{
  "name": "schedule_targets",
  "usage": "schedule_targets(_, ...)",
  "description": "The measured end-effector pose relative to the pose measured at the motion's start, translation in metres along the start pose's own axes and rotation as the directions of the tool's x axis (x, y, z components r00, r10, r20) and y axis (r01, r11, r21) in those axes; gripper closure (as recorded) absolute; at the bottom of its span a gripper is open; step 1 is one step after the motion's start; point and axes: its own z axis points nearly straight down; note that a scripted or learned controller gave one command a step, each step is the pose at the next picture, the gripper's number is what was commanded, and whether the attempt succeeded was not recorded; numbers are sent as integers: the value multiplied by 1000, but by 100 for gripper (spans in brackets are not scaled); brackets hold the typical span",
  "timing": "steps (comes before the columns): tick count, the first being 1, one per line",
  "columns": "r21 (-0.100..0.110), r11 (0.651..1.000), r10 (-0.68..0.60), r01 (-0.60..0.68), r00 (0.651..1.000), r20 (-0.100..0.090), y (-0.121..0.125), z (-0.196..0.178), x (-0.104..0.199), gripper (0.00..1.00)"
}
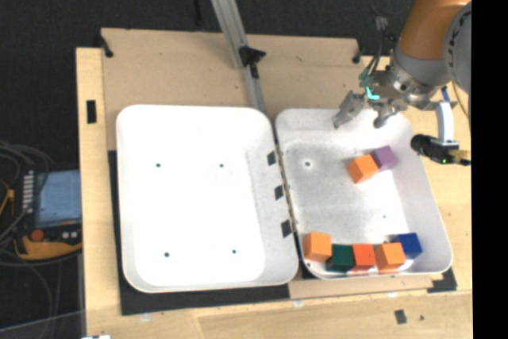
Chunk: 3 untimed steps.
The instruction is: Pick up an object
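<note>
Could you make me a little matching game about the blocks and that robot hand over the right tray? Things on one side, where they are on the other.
Things:
1. purple block
2. blue block
3. green block
4. hand

Places:
A. at the right end of the row along the tray's near wall
B. over the far edge of the right tray
C. mid-tray, touching a lone orange block
D. in the near row, between two orange blocks

Pairs: 1-C, 2-A, 3-D, 4-B
</note>
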Motion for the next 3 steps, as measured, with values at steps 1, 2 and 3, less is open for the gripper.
schedule_targets(1,-3,1000,-2,2,1000,4,1,-2,-1,0)
schedule_targets(2,1,1000,3,-3,1000,4,5,51,-11,0)
schedule_targets(3,0,1000,5,-5,1000,4,0,94,-17,0)
